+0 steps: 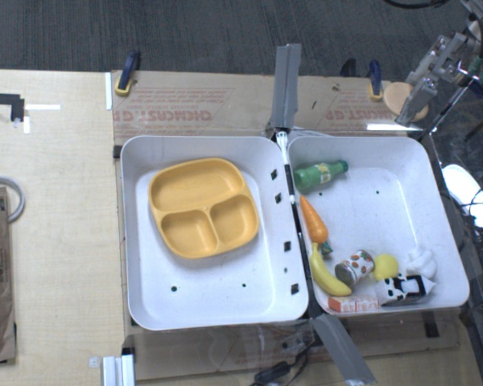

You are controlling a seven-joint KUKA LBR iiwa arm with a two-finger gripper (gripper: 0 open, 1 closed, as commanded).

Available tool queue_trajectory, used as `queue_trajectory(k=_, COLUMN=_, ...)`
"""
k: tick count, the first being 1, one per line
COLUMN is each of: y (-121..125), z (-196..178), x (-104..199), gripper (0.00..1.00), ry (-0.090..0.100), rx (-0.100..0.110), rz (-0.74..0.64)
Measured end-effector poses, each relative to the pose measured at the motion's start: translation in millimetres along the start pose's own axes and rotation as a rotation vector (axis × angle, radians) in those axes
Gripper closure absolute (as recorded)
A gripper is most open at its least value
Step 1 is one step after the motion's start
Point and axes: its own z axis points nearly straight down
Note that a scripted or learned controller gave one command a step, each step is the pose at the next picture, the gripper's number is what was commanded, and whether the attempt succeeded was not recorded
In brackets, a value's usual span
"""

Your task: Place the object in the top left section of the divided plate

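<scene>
Far left of and below the gripper, the yellow divided plate sits in the left bin. Nearer, the right bin holds a green bottle, carrot and banana. The gripper's state cannot be told.

Arm end, upper right corner: pale grey and silver metal parts, boxy and angular, with flat plates that catch the light. Dark slots and small dark fittings break up the plates. A slim pale strut slants down from the block. Black cables loop above and run beside it. Finer detail is too small to tell.
</scene>
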Motion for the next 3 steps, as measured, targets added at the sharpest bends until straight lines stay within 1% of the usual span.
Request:
queue_trajectory(k=1, y=94.7, z=91.2, x=63.5, gripper=1.00, ry=0.003, rx=0.001, rz=-0.015)
queue_trajectory(k=2, y=85.9, z=224.7, x=179.7, gripper=1.00, ry=0.005, rx=0.001, rz=-0.361)
queue_trajectory(k=3, y=85.7, z=224.7, x=179.4, gripper=0.00, ry=0.004, rx=0.000, rz=-0.360)
